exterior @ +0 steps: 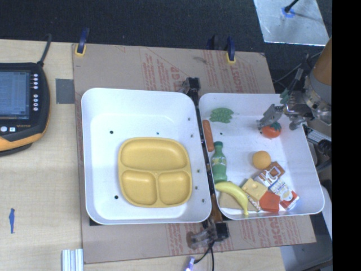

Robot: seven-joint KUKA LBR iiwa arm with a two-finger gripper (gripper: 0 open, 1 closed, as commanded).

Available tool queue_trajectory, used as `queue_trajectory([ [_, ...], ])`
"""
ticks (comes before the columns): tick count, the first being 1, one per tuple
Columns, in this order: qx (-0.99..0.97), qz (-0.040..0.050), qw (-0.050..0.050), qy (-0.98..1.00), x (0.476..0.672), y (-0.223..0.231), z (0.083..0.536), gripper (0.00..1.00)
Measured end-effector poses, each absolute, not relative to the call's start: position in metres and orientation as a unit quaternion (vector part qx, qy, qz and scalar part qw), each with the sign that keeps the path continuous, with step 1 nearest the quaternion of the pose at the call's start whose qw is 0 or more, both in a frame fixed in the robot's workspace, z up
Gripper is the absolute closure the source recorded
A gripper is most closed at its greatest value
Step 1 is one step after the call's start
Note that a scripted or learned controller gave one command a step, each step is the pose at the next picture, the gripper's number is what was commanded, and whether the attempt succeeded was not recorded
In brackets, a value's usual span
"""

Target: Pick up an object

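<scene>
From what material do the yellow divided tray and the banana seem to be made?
The yellow divided tray looks like moulded plastic with a smooth, slightly matte finish: uniform colour and rounded compartment edges. The banana seems a plastic toy, judging by its even yellow and smooth surface, though a real fruit cannot be ruled out.

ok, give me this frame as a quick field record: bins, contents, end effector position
left bin: shallow white bin holding a yellow three-compartment plastic tray
right bin: shallow white bin with green leafy toy, orange round fruit, green bottle, yellow banana, small cartons
end effector: over the right bin's far right corner, at a small red-orange toy
grasp: cannot tell
</scene>
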State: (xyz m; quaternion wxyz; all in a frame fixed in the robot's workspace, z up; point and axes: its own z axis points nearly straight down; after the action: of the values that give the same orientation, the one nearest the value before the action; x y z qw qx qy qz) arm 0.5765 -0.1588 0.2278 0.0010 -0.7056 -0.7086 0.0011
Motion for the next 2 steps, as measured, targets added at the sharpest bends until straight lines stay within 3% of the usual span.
queue_trajectory([
  [1,-0.705,0.0021,0.002,-0.709,0.545,-0.181,0.126,0.0],
  [2,-0.705,0.0015,0.001,-0.709,0.596,-0.16,0.091,0.0],
])
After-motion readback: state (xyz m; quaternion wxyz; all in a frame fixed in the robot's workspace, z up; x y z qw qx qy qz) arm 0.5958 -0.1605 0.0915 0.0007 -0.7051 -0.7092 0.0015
